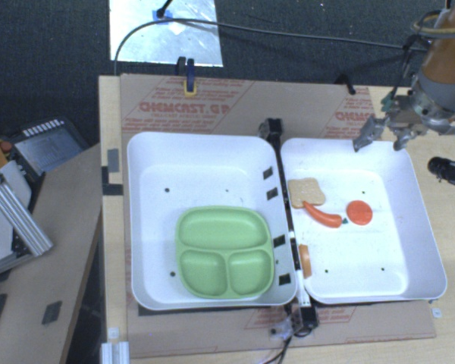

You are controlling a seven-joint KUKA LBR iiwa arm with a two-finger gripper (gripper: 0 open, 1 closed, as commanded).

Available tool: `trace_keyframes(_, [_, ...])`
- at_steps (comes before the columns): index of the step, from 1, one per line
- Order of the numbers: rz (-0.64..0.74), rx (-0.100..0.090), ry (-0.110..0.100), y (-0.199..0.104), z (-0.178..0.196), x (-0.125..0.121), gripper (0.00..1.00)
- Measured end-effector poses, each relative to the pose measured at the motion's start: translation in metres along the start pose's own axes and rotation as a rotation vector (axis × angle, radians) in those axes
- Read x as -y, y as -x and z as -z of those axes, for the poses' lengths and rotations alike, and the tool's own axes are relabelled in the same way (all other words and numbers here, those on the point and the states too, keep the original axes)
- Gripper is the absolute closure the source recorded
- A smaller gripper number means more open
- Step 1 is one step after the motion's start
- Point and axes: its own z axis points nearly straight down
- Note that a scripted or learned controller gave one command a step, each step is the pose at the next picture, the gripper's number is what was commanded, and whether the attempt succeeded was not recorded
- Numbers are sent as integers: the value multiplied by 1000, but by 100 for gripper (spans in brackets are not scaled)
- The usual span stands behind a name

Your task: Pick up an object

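Observation:
In the right bin (409, 226) lie a tan slice of toast (306, 192) near the left wall, a red-orange chili-shaped piece (322, 216) just below it, and a round red-orange tomato-like piece (359, 212) to its right. A small orange piece (305, 260) rests by the divider, lower down. My gripper (381, 140) hangs over the bin's far right rim, well above and behind these items. Its two dark fingers are spread apart with nothing between them.
The left bin (148, 203) holds a green three-compartment plate (224, 250). Black clips (273, 127) join the two bins along the centre. Cardboard underlies both bins. A cable runs across the top, and a metal frame stands at the far left.

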Motion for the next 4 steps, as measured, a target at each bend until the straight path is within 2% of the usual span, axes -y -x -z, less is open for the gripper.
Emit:
trace_keyframes(1, [1, 1, 8, 0, 4, -2, 0])
trace_keyframes(2, [2, 1, 5, 3, -42, -10, 0])
trace_keyframes(4, [4, 0, 4, 0, -153, -10, 0])
